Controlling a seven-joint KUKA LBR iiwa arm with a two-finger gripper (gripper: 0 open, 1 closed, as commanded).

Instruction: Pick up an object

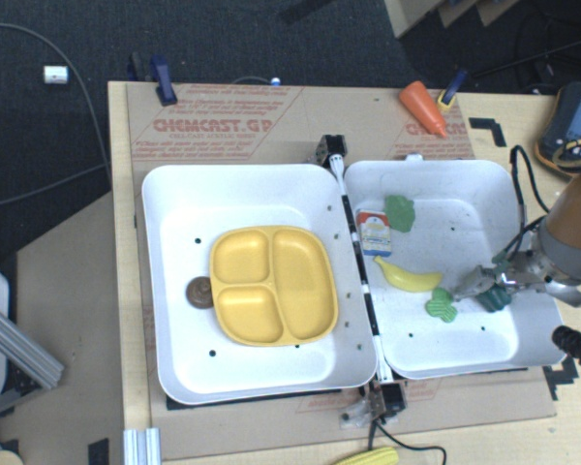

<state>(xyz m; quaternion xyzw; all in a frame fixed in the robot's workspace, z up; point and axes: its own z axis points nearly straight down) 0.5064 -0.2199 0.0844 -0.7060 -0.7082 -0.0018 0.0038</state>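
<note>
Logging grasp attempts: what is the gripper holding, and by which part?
Cannot be told: the gripper sits low in the right bin beside a green toy, with no object visible between its fingers.

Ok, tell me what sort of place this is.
Most likely a robotics lab test bench, not a kitchen. Two white bins sit clamped on a cardboard-covered bench, holding toy items like a yellow divided plate and a plastic banana, with the arm's gripper reaching in and cables trailing around.

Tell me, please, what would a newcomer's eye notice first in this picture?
First, the yellow divided plate in the middle of the left bin, with a small brown round object at its left edge. Next, the right bin with a banana and green toys, where the gripper sits low beside a light green piece.
</note>
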